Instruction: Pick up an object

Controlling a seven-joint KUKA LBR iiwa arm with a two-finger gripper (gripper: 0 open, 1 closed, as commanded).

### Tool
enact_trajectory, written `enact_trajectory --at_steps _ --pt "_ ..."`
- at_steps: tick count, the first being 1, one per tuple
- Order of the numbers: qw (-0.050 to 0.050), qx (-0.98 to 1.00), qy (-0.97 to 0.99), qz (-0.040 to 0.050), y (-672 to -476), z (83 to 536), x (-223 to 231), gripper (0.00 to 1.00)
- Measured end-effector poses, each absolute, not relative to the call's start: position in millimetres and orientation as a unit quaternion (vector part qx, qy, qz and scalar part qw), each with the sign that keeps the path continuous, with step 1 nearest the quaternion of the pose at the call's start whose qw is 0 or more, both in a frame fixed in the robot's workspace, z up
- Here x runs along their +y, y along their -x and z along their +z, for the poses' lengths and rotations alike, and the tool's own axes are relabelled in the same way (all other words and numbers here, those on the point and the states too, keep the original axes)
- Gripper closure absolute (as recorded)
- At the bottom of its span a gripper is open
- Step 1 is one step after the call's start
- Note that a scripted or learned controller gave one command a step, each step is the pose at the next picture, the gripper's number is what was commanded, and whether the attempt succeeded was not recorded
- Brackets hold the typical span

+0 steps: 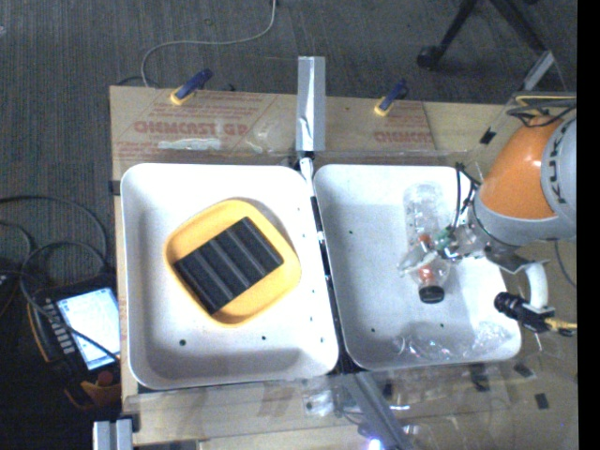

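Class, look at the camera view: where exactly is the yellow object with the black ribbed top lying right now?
The yellow object with the black ribbed top lies in the middle of the left bin, tilted diagonally, well apart from the clear plastic bottle in the right bin.

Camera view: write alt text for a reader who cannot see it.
A grey arm with an orange band reaches from the right over the right white bin, above a clear plastic bottle with a dark cap. The left white bin holds a yellow object with a black ribbed top.
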State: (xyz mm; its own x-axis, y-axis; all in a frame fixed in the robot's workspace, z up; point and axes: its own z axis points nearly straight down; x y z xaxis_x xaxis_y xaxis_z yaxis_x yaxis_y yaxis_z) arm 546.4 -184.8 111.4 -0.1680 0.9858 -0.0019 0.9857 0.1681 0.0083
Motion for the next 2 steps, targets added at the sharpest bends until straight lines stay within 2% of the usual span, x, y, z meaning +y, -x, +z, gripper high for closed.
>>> enact_trajectory --at_steps 1,2 --pt "-0.004 0.758 -0.652 -0.0033 -580.4 182.4 -132.8 1.0" --pt "0.0 0.793 -0.609 -0.0008 -613.2 258.5 -140.6 1.0"
